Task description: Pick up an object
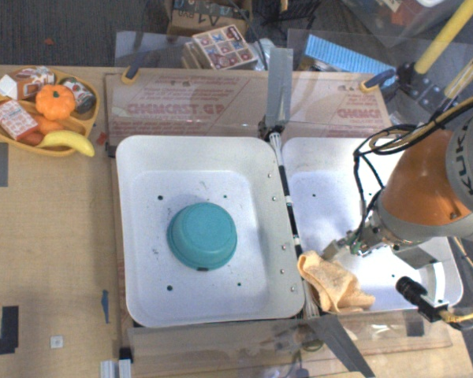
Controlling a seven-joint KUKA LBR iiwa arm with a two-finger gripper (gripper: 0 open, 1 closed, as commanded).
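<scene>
Nearest, a crumpled yellow cloth (335, 282) is seen in the right bin (323, 179), against its near-left corner. Just beside it the gripper (353, 245) is lowered; its state cannot be told. Farther left, a teal bowl (202, 235) is overturned in the left bin (142, 172).

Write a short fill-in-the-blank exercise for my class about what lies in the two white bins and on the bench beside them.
1. The upside-down teal bowl lies in the ____ bin.
2. The crumpled tan cloth lies in the right bin, at its near ____ corner.
3. The arm's tool hangs over the ____ bin, just beyond the cloth.
4. On the yellow dish at the bench's far left, a yellow ____ lies below a small orange pumpkin.

Missing words: left; left; right; banana
</scene>
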